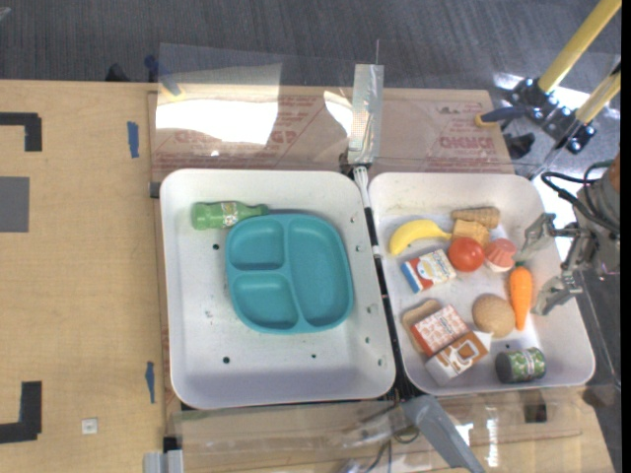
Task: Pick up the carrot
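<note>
Camera view gives us the gripper [548, 264] spread wide beside the carrot [520, 293] in our right bin [577, 348], grasping nothing.

Grey floor [296, 18] at 12 o'clock. Tan bench [69, 264] from 9 to 6 o'clock, black marks and blue tape on it. Glare on clear sheet [246, 116] near 11 o'clock.

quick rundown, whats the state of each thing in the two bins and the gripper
carrot: lying in right bin, not held
gripper: beside carrot, open
teal plate: flat in left bin, nothing on it
green bottle: on its side
banana: lying flat
tomato: resting among food
dark can: on its side
</note>
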Tool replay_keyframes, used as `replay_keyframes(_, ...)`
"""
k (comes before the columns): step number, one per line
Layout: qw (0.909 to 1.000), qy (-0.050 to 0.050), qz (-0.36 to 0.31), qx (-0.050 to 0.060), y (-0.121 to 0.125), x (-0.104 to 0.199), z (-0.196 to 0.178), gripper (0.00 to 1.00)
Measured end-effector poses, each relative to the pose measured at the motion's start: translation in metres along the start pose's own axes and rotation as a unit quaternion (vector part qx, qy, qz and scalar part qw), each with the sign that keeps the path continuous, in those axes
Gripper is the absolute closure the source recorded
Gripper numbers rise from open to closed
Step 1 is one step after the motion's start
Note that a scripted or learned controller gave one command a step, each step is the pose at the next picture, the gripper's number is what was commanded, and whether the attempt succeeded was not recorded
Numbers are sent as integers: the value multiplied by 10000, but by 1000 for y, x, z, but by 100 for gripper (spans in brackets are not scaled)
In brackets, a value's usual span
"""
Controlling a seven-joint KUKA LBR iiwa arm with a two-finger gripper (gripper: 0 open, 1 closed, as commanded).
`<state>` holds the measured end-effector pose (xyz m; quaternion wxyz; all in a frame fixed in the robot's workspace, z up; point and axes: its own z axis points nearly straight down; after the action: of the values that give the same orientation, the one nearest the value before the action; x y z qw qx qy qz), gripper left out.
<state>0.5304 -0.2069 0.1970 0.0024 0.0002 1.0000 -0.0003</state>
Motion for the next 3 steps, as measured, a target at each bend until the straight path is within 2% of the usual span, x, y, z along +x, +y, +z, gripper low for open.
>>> replay_keyframes(1,9982,-115,-589,38,0,25,94,0)
replay_keyframes(2,9981,-141,-600,47,1,23,81,100)
replay_keyframes(3,10000,-37,-50,15,-5,26,15,100)
